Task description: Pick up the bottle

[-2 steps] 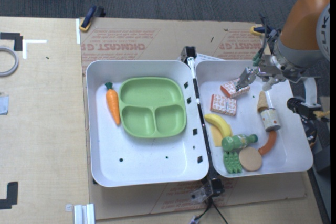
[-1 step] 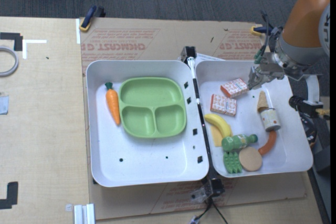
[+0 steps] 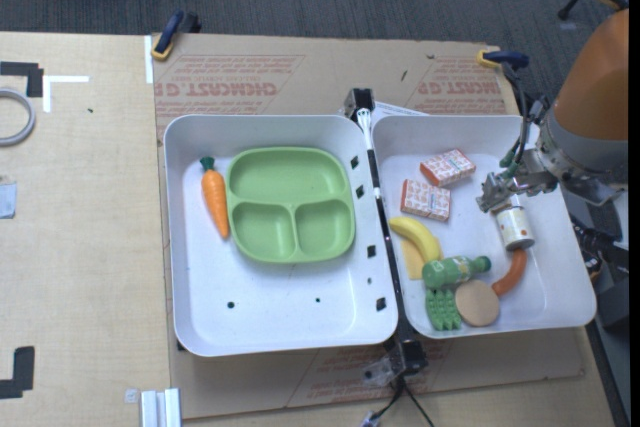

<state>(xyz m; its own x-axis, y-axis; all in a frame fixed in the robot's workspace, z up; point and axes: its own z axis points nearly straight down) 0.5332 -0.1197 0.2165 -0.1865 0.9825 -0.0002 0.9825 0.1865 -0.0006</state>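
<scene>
A green bottle (image 3: 456, 268) lies on its side in the right bin (image 3: 560, 310), its neck pointing right, between a banana (image 3: 414, 244) and a red sausage (image 3: 509, 274). A small white cylinder-shaped bottle with a dark top (image 3: 516, 226) lies a little to the upper right of it. My gripper (image 3: 503, 187) hangs over the right part of this bin, directly above the white bottle's upper end and well apart from the green one. Whether it touches the white bottle cannot be told from this angle.
Two red-and-white boxes (image 3: 446, 167) (image 3: 426, 201) sit left of the gripper. A green knobbly toy (image 3: 441, 307) and a tan disc (image 3: 478, 305) lie at the bin's front. The left bin (image 3: 270, 320) holds a green divided plate (image 3: 292, 203) and a carrot (image 3: 215, 201).
</scene>
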